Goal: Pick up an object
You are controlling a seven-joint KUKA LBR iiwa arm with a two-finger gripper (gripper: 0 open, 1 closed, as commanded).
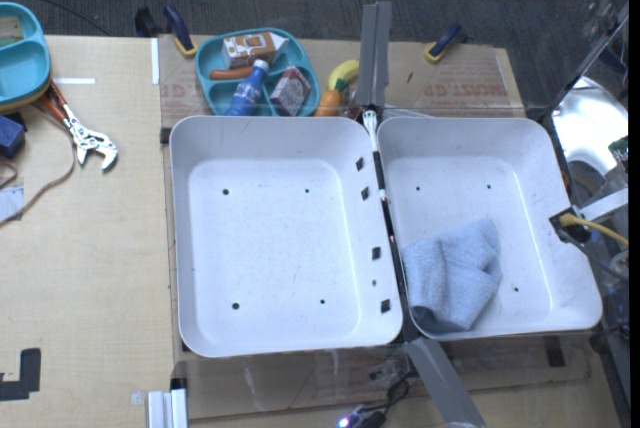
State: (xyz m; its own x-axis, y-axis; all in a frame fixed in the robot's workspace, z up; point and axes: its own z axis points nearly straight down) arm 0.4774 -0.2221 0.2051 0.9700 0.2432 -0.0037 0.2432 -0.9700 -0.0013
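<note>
A crumpled grey-blue cloth (455, 278) lies in the right white bin (520, 166), toward its near left corner, and its lower edge touches the bin's front wall. The left white bin (270, 236) stands right beside it, and the two bins meet along a divider with small black clips.
Behind the left bin a teal tray (212, 66) holds a blue bottle, a small box and other bits. A yellow and an orange toy (338, 86) lie next to an upright grey post (374, 56). A wrench (90, 144) and a teal bowl (20, 51) are on the wooden bench at far left.
</note>
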